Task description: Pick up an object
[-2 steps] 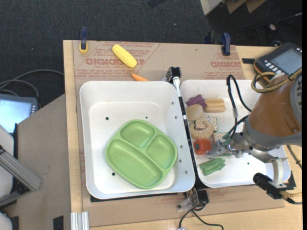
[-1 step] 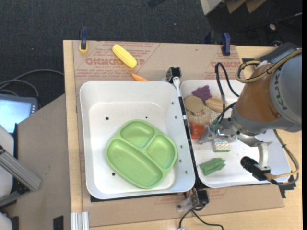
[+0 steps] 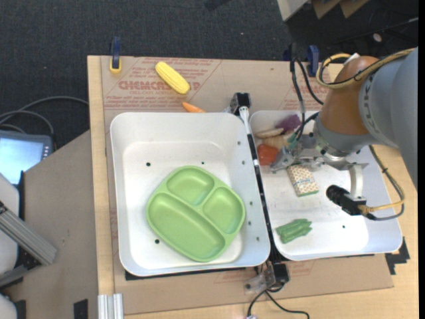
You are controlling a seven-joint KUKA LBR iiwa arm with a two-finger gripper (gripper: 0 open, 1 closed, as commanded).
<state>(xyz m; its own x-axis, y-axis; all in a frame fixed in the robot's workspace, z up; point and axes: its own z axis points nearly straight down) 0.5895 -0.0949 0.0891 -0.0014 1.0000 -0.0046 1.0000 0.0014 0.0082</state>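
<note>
The gripper (image 3: 290, 155) is parked low in the right bin (image 3: 372, 241), right beside a red ball (image 3: 267, 154); a small patterned box (image 3: 303, 179) is seen just below it. Grip state can't be told, honestly.

The divided plate (image 3: 195, 212) was light green, the corn cob (image 3: 172, 77) yellow, the small box (image 3: 303, 179) speckled cream, and both bins (image 3: 126, 178) white.

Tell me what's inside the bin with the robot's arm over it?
In the right bin: a green toy, patterned box, red ball, purple toy. The arm covers the rest.
</note>
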